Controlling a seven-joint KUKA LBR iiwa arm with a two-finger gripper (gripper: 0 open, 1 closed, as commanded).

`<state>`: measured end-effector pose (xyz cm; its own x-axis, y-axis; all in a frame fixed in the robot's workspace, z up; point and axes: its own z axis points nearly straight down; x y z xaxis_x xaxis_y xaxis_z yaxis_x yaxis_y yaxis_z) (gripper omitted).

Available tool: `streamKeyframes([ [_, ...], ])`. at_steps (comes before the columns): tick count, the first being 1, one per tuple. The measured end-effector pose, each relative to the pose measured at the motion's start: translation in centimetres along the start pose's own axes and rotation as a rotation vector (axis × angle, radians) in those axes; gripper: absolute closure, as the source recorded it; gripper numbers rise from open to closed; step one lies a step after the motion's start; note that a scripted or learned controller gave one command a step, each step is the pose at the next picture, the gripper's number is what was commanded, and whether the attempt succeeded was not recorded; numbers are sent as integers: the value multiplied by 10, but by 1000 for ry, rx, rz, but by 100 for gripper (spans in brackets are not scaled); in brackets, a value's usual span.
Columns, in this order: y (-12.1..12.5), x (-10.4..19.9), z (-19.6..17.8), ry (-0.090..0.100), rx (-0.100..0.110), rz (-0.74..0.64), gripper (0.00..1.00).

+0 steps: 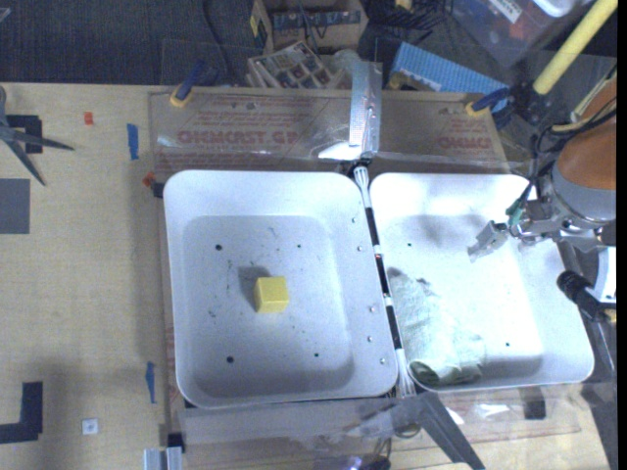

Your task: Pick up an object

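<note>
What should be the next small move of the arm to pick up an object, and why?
Probably move the gripper toward the lower left and down to the rolled cloth. The gripper hangs over the upper right part of the right bin, with nothing between its fingers, and the cloth lies in that same bin along its left wall. The yellow block sits farther away, in the left bin.

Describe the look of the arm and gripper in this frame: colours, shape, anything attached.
The arm is grey with an orange band above the wrist. Its end carries a small metallic grey gripper with thin fingers, a greenish spot near its base, and dark cabling beside the wrist.
</note>
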<state>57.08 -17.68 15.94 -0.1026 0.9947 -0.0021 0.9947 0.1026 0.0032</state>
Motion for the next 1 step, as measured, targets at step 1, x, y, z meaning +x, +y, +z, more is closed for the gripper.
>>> streamKeyframes([
  [1, 97, -5, 73, -1, -2, 202, 0],
])
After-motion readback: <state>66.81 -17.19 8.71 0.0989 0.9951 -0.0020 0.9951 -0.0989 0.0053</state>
